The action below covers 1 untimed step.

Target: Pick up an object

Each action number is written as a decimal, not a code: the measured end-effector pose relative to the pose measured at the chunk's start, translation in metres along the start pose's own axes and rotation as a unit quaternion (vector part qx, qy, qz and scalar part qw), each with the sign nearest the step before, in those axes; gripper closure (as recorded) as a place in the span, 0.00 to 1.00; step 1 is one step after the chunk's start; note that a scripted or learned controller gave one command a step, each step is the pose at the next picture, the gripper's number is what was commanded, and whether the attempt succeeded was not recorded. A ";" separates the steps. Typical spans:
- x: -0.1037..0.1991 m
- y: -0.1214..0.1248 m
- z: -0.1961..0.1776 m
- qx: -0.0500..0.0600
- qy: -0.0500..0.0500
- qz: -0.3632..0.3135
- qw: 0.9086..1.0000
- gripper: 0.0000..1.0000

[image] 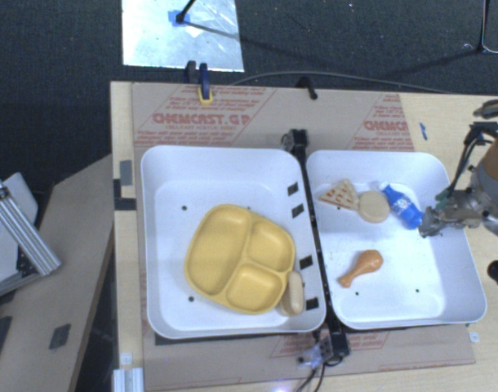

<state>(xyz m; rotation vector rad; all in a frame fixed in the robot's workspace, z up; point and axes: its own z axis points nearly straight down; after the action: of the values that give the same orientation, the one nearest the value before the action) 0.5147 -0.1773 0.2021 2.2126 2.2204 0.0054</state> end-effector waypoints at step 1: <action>-0.001 0.002 -0.054 0.000 0.000 -0.001 1.000 1.00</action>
<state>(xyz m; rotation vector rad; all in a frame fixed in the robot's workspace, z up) 0.5166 -0.1778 0.2563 2.2112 2.2213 0.0058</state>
